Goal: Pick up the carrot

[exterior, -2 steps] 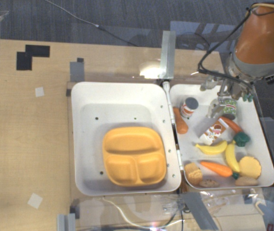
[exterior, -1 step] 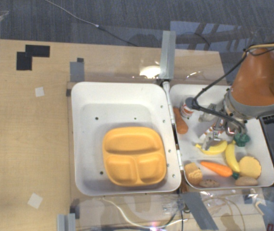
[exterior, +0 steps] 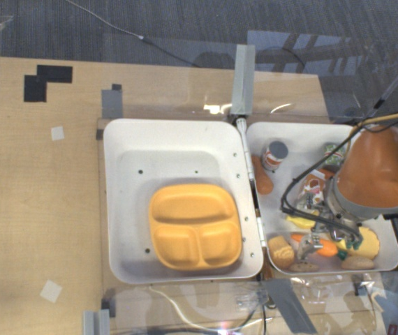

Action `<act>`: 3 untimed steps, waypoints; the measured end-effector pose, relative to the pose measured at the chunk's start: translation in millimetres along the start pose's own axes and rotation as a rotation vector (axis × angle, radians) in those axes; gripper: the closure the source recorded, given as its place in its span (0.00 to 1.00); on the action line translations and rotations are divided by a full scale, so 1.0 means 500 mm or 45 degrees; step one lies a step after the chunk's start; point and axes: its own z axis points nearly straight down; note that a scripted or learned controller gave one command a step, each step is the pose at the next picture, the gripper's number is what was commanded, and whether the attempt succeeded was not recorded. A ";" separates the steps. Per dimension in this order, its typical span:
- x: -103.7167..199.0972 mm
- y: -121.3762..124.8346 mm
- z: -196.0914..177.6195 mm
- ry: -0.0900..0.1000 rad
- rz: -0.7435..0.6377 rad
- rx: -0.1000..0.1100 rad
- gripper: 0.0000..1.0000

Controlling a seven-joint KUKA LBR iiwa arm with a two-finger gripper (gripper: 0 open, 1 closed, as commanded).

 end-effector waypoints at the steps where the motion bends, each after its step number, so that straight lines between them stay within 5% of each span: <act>1: -0.008 0.002 -0.025 -0.011 -0.008 0.001 1.00; 2: -0.003 -0.094 -0.176 0.005 -0.502 0.002 1.00; 3: -0.067 -0.115 -0.387 0.005 -1.185 -0.001 1.00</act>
